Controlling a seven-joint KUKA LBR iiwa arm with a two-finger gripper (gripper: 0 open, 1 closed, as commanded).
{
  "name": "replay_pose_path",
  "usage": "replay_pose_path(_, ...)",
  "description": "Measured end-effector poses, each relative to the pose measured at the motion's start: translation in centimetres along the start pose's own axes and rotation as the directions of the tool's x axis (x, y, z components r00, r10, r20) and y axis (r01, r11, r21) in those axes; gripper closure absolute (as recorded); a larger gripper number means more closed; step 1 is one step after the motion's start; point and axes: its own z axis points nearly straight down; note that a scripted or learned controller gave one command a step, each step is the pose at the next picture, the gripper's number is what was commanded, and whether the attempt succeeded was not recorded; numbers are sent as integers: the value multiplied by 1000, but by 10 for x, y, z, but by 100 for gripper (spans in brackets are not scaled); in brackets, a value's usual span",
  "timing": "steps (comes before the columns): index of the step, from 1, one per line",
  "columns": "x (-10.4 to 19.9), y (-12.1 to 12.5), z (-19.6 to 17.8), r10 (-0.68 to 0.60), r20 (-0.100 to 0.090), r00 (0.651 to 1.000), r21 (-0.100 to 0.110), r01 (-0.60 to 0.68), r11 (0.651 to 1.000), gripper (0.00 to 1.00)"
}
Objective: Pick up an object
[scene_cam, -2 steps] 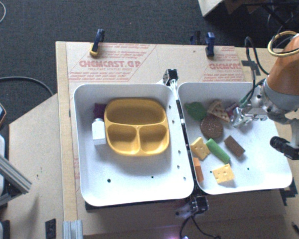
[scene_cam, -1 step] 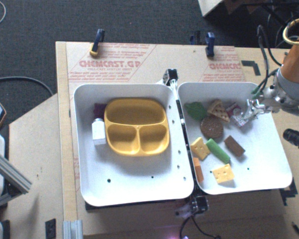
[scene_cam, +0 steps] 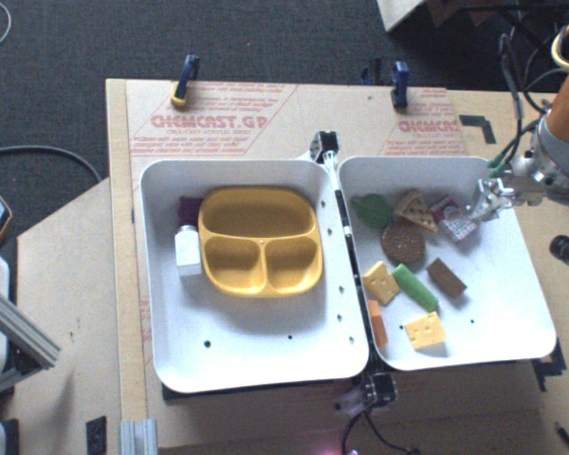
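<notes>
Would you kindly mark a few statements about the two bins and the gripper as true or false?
1. The yellow divided tray lies in the left bin. True.
2. The gripper is over the left bin. False: it is at the upper right of the right bin.
3. A white bottle sits right of the tray. False: it sits at the tray's left side.
4. The brown round cookie lies in the right bin. True.
</notes>
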Motion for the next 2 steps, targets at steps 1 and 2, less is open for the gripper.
replay_pose_path(1,63,15,-3,-7,-3,1000,2,7,1000,100)
replay_pose_path(2,113,22,8,-5,-4,1000,8,5,1000,100)
